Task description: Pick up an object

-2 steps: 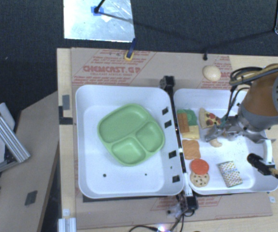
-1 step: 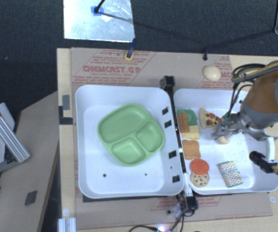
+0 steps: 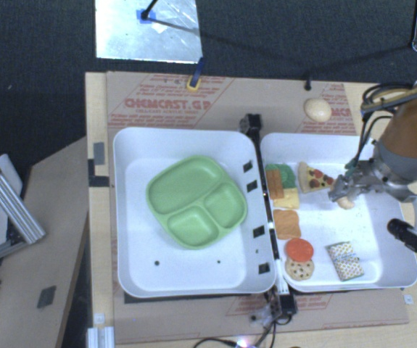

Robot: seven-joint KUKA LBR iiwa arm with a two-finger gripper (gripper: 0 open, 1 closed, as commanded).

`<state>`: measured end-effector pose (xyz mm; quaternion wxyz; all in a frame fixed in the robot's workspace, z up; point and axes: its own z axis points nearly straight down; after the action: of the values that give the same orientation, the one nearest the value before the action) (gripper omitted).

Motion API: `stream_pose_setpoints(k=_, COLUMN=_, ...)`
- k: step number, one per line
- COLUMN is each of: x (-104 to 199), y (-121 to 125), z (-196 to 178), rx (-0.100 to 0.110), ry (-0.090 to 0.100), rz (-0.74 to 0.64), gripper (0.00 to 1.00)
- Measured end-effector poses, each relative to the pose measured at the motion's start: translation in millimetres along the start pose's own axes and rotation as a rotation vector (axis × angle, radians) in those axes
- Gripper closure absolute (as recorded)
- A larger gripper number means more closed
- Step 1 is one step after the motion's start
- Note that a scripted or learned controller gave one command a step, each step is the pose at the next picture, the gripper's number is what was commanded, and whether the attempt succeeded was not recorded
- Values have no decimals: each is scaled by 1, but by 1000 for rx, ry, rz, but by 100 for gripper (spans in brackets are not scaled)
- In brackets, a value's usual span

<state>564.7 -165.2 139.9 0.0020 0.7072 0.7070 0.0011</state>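
My gripper (image 3: 342,192) hangs low in the right bin (image 3: 393,267), at its upper middle, beside a pizza slice (image 3: 312,177). A small tan piece (image 3: 347,202) lies right at the fingertips; whether it sits between them I cannot tell. Other toy foods lie in this bin: a green leafy piece (image 3: 283,172), a yellow-orange block (image 3: 282,192), a toast slice (image 3: 287,223), a red tomato slice (image 3: 299,250), a chocolate-chip cookie (image 3: 299,269) and a patterned packet (image 3: 345,260).
The left bin (image 3: 132,194) holds a green divided plate (image 3: 196,201). A black divider (image 3: 261,194) runs between the bins. A beige egg-shaped object (image 3: 317,109) rests on the cardboard behind the right bin. The arm's body covers the right bin's far right corner.
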Motion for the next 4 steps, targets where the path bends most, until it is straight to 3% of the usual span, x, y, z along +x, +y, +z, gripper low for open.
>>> stream_pose_setpoints(k=2, x=-6, y=3, z=-87, rx=-2, ry=0, rz=-4, gripper=100)
stream_pose_setpoints(k=3, x=48, y=-4, z=-98, rx=2, ry=3, rz=-10, gripper=100)
stream_pose_setpoints(k=4, x=102, y=-17, z=-85, rx=6, ry=4, rz=-10, gripper=100)
